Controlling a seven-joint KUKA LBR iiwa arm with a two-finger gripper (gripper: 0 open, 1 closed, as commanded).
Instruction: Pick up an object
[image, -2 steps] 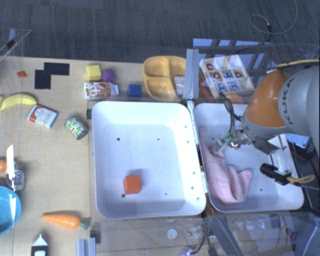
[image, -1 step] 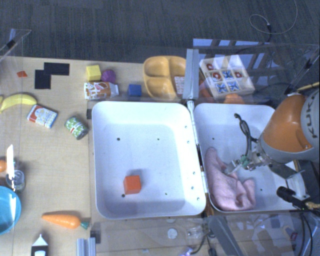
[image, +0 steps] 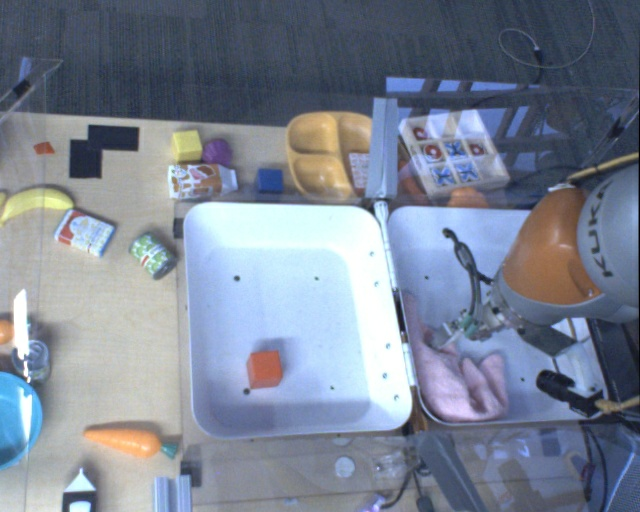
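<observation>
1. While the arm (image: 565, 255) is reaching in from the right, its gripper (image: 468, 325) is hanging low over the right bin (image: 455, 225), just above a pink cloth (image: 460, 378).
2. How that gripper is set is impossible to call from up here; nothing is visibly showing in its grasp.
3. That pink cloth is lying crumpled in the near part of the right bin, close to the divider.
4. An orange block (image: 265, 369) is sitting alone in the left bin (image: 290, 230), toward its near-left corner.
5. Outside the bins, a banana (image: 35, 203), a carrot (image: 125, 440) and a yellow dish (image: 325, 152) are resting on the bench (image: 100, 340).
</observation>
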